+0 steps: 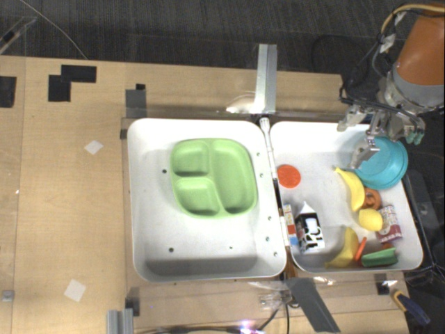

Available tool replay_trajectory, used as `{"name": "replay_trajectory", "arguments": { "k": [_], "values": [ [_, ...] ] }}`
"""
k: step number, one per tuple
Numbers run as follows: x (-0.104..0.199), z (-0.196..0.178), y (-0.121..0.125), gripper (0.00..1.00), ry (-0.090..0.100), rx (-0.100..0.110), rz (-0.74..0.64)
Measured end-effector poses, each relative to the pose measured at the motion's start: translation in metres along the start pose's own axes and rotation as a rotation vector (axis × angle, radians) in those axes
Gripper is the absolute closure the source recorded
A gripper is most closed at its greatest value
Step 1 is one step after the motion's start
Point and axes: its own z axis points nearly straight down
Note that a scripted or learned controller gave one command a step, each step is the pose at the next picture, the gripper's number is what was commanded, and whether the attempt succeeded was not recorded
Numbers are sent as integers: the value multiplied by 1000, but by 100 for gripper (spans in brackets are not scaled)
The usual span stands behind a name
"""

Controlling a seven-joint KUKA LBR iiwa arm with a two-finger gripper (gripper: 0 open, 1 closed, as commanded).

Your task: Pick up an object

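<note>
My gripper (pixel 364 150) hangs over the far right part of the right bin (pixel 316 143), right at the left rim of a teal bowl (pixel 386 165). Nothing shows between its tips. Below it lie a yellow banana (pixel 351 187), a brownish ring (pixel 373 199), a lemon (pixel 370 219) and a red can (pixel 390 225). An orange disc (pixel 288 176) rests near the bin's left wall. At the front are a black-and-white carton (pixel 309 232), a second banana (pixel 344 250) and a green item (pixel 379 258).
The left bin (pixel 149 207) holds a green divided plate (pixel 212 176). A metal post (pixel 266 82) rises behind the wall that divides the two bins. Wooden bench surface spreads to the left. Cables hang around the arm's orange band (pixel 423 51).
</note>
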Motion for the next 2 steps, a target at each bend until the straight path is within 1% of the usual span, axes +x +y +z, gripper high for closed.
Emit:
{"name": "replay_trajectory", "arguments": {
  "k": [1,2],
  "values": [
    [27,142,2,0,-2,0,-158],
    [44,152,-39,0,-7,1,9]
  ]
}}
